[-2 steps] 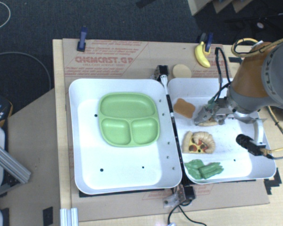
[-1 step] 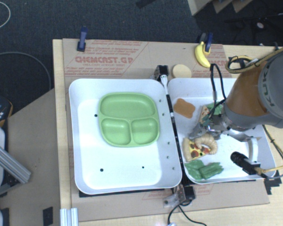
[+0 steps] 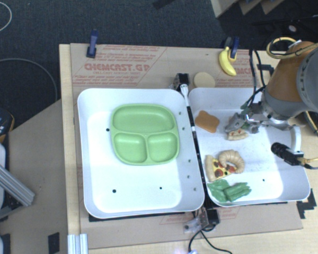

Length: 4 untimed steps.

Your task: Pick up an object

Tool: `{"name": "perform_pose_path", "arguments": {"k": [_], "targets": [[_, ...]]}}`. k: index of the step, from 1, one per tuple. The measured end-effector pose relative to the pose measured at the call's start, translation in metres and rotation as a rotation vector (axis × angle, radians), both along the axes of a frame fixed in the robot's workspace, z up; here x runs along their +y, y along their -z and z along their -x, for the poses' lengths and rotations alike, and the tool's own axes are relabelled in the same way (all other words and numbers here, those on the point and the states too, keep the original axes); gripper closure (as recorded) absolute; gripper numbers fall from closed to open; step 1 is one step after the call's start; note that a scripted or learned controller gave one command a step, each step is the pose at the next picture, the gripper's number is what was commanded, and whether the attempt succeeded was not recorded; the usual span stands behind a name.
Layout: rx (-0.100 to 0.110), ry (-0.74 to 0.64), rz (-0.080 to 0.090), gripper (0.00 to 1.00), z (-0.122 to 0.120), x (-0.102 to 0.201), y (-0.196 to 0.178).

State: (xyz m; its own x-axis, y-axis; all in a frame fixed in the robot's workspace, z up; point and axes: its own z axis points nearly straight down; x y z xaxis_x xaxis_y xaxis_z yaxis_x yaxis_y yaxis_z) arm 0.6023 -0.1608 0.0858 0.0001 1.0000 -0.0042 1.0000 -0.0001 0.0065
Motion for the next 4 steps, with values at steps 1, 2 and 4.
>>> {"name": "perform_pose_path", "arguments": {"k": [1, 2, 4], "targets": [[0.001, -0.002, -0.002, 1.00, 0.001, 0.002, -0.011], [-0.002, -0.008, -0.005, 1.00, -0.060, 0.072, 0.000], [0.013, -0.003, -0.006, 1.00, 0.056, 0.149, -0.181]]}}
